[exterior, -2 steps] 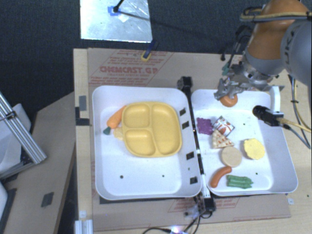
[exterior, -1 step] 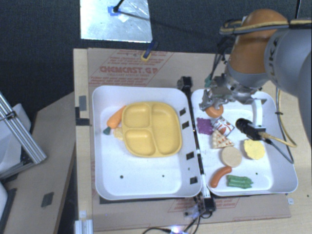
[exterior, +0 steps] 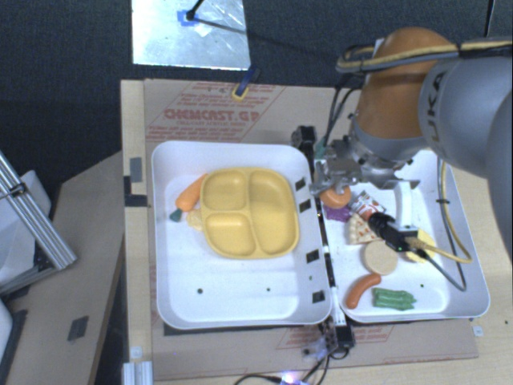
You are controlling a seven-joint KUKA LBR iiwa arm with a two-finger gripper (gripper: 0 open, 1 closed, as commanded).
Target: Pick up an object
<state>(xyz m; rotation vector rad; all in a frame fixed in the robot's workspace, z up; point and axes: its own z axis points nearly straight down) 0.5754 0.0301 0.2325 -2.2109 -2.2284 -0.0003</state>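
The grey arm with the orange band (exterior: 401, 79) reaches into the right white bin (exterior: 473, 291), and its gripper (exterior: 337, 189) hangs low over a small orange object (exterior: 335, 198) near the bin's left wall; whether the fingers are wide or narrow I cannot tell. In the same bin lie an orange sausage-shaped toy (exterior: 361, 290), a green bumpy toy (exterior: 393, 298) and a round tan disc (exterior: 380, 258), while the left white bin (exterior: 240, 303) holds a yellow plastic plate with 3 compartments (exterior: 244, 213) and an orange carrot toy (exterior: 189, 193) touching its left edge.

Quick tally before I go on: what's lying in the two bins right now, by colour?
Yellow: 1, the divided tray, left bin
Orange: 3, carrot; sausage and a piece under the hand, right bin
Green: 1, pod
Tan: 1, round disc
Wedge slice: 1
Total: 7, not counting partly hidden items by the hand.
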